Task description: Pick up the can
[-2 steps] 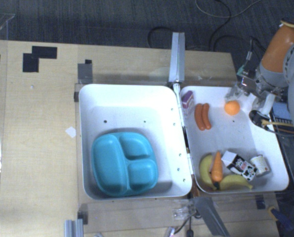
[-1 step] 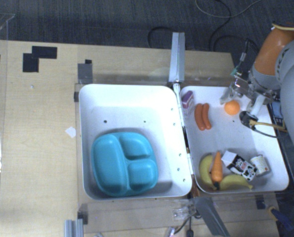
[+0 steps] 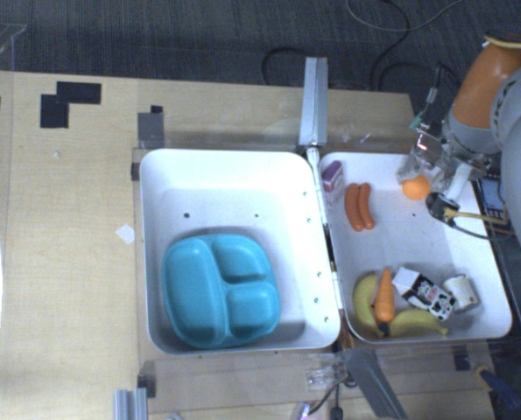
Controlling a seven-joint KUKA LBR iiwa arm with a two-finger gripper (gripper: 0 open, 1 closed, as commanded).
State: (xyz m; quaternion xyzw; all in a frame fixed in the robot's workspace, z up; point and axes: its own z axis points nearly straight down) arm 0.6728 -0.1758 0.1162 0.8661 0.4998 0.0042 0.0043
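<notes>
The bench (image 3: pixel 76 234) carries two shallow white bins side by side.

**Left bin** (image 3: pixel 225 169): holds one blue divided tray (image 3: pixel 221 289), lying flat in the near-left part of the bin. The tray has three compartments.

**Right bin** (image 3: pixel 483 261): holds the following items.
- The can (image 3: pixel 332 178), purple, is in the far-left corner, against the wall shared with the left bin. It is well apart from the gripper.
- Two sausages (image 3: pixel 359 206) lie side by side just right of the can.
- A small orange ball (image 3: pixel 413 187) lies at the far side of the bin, right of the sausages and just beside the gripper on its left.
- A banana (image 3: pixel 404 322) lies along the near wall, with a carrot (image 3: pixel 383 297) resting across it.
- A small printed box (image 3: pixel 425 290) and a white cup (image 3: pixel 461 291) lie right of the carrot, near the near-right corner.

**Arm**: the arm (image 3: pixel 514 112) enters from the right, with its orange band (image 3: pixel 496 73) above the wrist. The gripper (image 3: pixel 439 187) is positioned over the far-right part of the right bin. The jaw state cannot be determined from this view; whether the orange ball touches the gripper also cannot be determined. The can is not in the gripper.
</notes>
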